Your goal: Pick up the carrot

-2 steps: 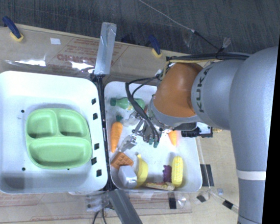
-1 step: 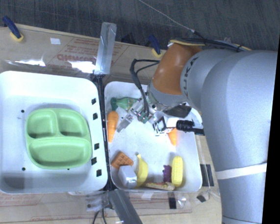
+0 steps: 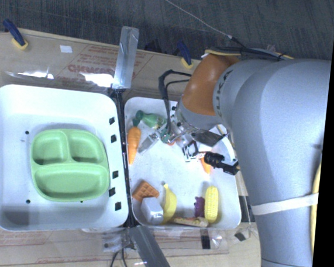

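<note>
We look down on a bench (image 3: 57, 55) covered in brown cardboard under clear plastic sheeting, set on a dark ribbed floor. A blue clamp (image 3: 15, 33) holds the far left corner and another blue clamp (image 3: 185, 54) sits on the far edge near the middle. Two shallow white bins lie side by side. The left bin (image 3: 7, 144) holds a green divided tray (image 3: 69, 164) with three compartments, lying flat near its centre.

The right bin (image 3: 152, 108) is crowded. The carrot (image 3: 132, 144) lies along its left wall, long axis running toward and away from us, touching or nearly touching the divider between the bins. Just beyond its far end is a green toy vegetable (image 3: 147, 120). At the near side we see a waffle-like orange piece (image 3: 146, 190), a banana (image 3: 169, 203), a small white block (image 3: 152, 212), a purple toy (image 3: 199, 206) and a corn cob (image 3: 211, 203).

The grey arm, with its orange band (image 3: 204, 86), comes in from the right and covers much of the right bin's far and right parts. The gripper (image 3: 154, 139) hangs just right of the carrot's far half, close beside it but not around it. Its metal fingers look slightly apart with nothing between them, though the small scale leaves us unsure. A black cable (image 3: 166, 92) loops by the wrist.
</note>
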`<state>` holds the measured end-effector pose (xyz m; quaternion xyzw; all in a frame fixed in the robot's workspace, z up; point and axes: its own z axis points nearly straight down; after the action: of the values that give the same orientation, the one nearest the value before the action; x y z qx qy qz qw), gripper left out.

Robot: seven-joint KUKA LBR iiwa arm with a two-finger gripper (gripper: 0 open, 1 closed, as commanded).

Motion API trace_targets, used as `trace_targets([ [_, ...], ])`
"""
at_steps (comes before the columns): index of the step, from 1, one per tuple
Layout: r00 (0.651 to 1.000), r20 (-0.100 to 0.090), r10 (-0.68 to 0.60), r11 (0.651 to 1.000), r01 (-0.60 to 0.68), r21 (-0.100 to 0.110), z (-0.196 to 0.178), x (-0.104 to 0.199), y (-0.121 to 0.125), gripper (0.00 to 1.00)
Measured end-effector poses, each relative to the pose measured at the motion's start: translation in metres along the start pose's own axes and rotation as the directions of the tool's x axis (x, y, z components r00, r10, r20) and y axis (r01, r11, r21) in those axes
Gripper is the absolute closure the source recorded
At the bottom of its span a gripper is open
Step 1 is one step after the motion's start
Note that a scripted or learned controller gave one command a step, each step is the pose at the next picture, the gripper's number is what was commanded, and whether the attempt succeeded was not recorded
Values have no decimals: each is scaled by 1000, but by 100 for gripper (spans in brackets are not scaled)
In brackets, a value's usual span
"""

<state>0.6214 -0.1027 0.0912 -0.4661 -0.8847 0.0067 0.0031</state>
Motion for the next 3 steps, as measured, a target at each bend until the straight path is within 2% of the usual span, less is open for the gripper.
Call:
trace_targets([
  [1, 1000, -1, -10, 1000, 10, -5, -11, 2, 4, 100],
  [2, 992, -1, 123, 992, -123, -20, -105, 60, 28, 100],
  [3, 981, -5, 195, 981, -195, -17, -152, 140, 79, 100],
])
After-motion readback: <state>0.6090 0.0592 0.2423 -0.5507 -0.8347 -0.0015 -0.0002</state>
